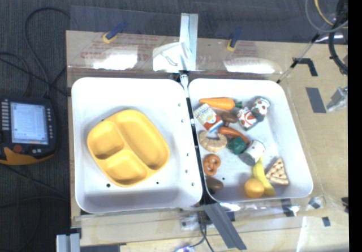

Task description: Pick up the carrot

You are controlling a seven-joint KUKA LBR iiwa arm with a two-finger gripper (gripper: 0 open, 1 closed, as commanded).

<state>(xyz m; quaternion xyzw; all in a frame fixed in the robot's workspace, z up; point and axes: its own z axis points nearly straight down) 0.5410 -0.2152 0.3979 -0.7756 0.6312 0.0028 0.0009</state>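
One carrot (217, 102) at right bin (294, 149) far edge; jaws' state: cannot tell.

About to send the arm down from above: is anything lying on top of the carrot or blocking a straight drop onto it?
Nothing visible lies on the carrot. It rests exposed at the far end of the right bin, beside the rim. Close neighbours are the small carton just below it and a dark piece near its tip.
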